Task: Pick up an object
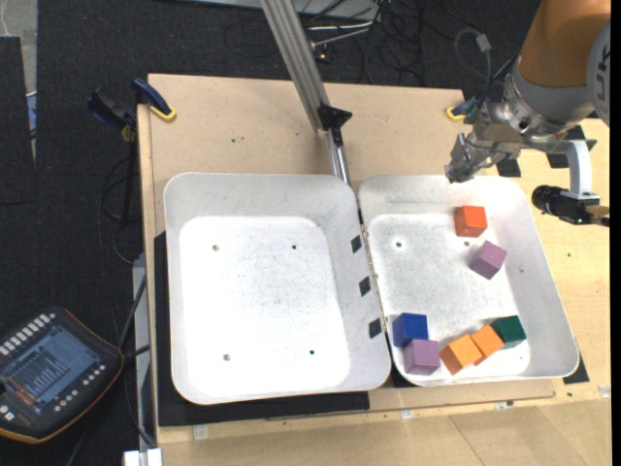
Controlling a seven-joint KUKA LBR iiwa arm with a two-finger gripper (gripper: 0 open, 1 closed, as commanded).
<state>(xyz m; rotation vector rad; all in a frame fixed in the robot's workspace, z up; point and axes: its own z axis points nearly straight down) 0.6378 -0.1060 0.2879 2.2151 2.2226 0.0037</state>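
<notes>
Gripper (464, 168) above right bin's (543, 260) far rim, finger state unclear; orange cube (471, 220) nearby, edges slightly skewed

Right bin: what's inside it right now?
Seven cubes in the right bin: orange cube and purple cube near the back; blue cube, second purple, two orange and green cube clustered along the front. The claw covers the back rim there.

Seven blocks (471, 220) — right bin (456, 197).
</notes>
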